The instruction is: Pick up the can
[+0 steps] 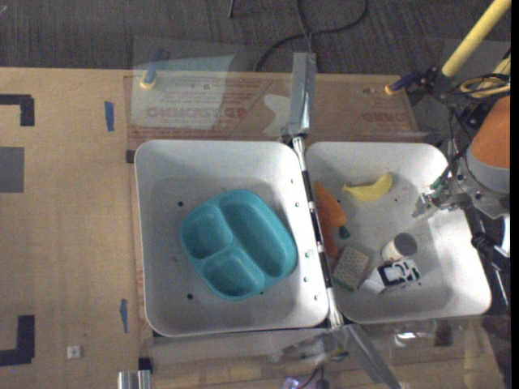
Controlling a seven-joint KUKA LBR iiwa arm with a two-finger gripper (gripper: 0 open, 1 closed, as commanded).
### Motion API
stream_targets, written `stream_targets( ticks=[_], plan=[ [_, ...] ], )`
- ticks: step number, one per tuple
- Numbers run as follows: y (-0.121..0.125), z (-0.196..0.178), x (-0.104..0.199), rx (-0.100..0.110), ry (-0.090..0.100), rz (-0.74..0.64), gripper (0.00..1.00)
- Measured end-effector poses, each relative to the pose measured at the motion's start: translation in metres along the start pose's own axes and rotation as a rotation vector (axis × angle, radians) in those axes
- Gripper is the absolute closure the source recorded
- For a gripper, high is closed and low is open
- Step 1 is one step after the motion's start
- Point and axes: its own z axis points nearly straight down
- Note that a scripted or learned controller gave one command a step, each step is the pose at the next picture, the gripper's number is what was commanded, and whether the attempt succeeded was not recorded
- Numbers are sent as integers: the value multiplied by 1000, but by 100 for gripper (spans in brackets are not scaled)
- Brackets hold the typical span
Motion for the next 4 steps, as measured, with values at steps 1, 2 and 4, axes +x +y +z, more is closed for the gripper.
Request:
stream_targets(
  ticks=[1,2,4],
  plan=[
    [0,0,0,0,2,1,0],
    [-22,24,21,-3,-4,92,0],
    [-51,14,17,-7,-5,214,100]
  ],
)
